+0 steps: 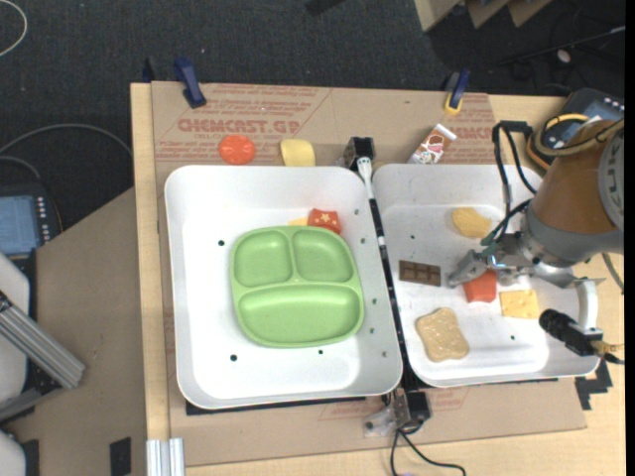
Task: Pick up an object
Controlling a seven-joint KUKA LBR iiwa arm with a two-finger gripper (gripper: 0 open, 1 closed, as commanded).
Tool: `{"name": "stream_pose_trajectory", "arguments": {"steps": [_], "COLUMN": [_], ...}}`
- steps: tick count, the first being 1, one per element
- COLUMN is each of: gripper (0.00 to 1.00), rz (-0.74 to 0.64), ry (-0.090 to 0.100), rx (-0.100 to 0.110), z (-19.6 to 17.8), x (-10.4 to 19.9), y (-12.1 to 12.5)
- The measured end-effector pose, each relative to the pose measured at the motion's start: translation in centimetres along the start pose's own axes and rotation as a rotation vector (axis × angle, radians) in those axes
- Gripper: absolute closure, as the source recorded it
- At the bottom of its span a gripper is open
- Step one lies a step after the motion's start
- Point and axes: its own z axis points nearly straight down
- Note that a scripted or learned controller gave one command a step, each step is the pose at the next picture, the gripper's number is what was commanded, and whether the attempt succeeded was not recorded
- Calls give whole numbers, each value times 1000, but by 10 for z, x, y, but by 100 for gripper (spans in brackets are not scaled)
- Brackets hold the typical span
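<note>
1. The gripper (483,271) was seen lowered over a red block (481,288) in the right bin (566,365).
2. Its grip could not be told.
3. The block was placed mid-bin, beside a yellow piece (519,303).

Divided plate (296,288) in left bin (193,296); toast (442,334) perhaps right.

Dark carpet (79,38) surrounds the desk (159,296) — a brown board held by blue clamps (189,80), with cables (40,147) lying at left.
</note>
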Motion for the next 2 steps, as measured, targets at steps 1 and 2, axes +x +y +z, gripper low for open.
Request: {"name": "stream_pose_trajectory", "arguments": {"steps": [1,2], "gripper": [100,100], "rz": [1,-16], "ry": [-3,3], "rx": [-8,-20], "z": [-15,-111], "x": [-1,133], "y": [1,41]}}
